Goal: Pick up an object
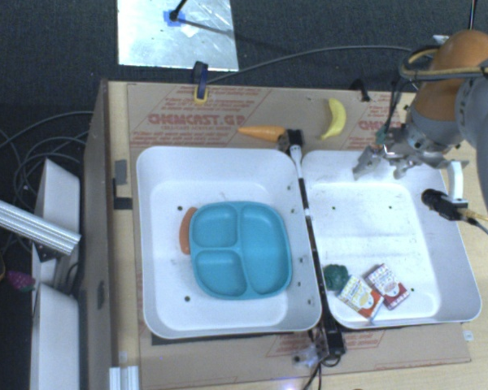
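Looking at the arm (pixel 459 96) first, where does it sit?

It comes in from the right, and its gripper (pixel 385 169) hangs over the far edge of the right bin (pixel 374 218), near that bin's back wall.

And the pincer, apart or together?

Apart. The two fingers (pixel 366 167) are spread, with the white bin floor visible between them. Nothing is clamped there.

What could it pick up in that bin?

Three things, all bunched at the near end, well apart from the gripper. A small dark green lump (pixel 336 276) lies by the bin's left wall. Just beside it is a white and orange packet (pixel 359 294), and a red and white packet (pixel 388 285) touches that one on its right.

What about the left bin (pixel 159 218)?

A blue divided plate (pixel 240 249) with three compartments lies flat in the middle of it. An orange sausage (pixel 184 230) lies against the plate's left rim, running lengthwise along it.

Is anything outside the bins?

Yes, on the brown board (pixel 195 119) behind them. A carrot (pixel 260 133) lies beyond the left bin's far right corner, pointing left. A banana (pixel 335 119) lies beyond the right bin, to the left of the gripper and clear of it.

So which item is nearest the gripper?

The banana, though it is on the board rather than in a bin. Among the binned items, the lump and the packets are all about equally far from it, across the bare floor of the right bin.
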You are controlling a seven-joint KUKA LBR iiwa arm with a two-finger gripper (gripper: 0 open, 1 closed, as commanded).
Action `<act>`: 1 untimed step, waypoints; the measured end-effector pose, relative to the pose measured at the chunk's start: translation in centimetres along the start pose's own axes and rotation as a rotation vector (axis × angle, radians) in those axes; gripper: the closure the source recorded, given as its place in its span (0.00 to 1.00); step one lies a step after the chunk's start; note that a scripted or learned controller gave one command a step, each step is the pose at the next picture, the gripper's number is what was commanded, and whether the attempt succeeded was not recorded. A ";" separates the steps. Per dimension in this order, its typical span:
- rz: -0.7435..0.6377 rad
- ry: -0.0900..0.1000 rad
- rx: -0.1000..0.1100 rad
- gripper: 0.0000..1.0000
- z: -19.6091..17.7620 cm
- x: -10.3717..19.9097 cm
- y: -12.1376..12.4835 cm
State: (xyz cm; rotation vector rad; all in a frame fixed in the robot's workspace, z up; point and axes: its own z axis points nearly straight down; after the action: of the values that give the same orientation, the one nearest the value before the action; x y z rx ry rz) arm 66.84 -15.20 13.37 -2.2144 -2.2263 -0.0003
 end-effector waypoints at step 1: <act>0.000 0.000 -0.003 0.00 -0.4 4.7 0.1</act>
State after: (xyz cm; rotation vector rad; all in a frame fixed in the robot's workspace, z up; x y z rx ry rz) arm 66.92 -10.52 13.79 -2.2160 -2.2280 -0.0033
